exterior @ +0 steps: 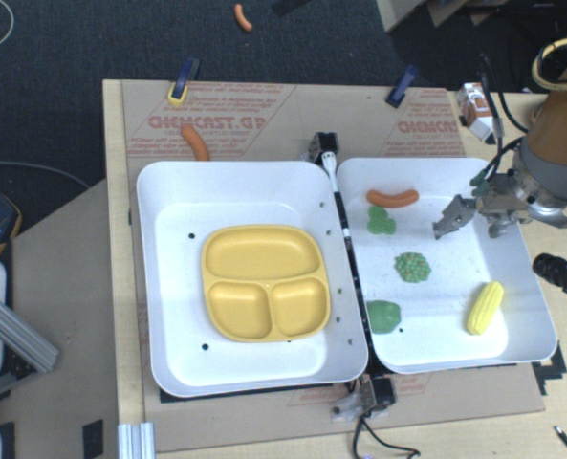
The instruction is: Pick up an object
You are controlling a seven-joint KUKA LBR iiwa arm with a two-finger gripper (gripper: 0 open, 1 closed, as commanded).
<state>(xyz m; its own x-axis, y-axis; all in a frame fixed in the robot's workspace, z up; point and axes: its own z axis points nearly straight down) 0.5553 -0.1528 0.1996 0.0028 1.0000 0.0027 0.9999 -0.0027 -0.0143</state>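
The right bin (512, 347) holds an orange sausage (393, 197), a green broccoli piece (381, 221), a round green pea cluster (413, 267), a green lump (383, 316) and a yellow corn cob (485, 307). My gripper (475, 222) hangs over the bin's upper right part, to the right of the sausage and above the corn. Its fingers (449, 220) are spread open with nothing between them.
The left bin (168, 256) carries a yellow three-compartment plate (264, 282). Another orange sausage (196, 142) lies on the cardboard behind the left bin. Blue clamps (181, 81) hold the board's far edge. The grey arm (551, 161) comes in from the right.
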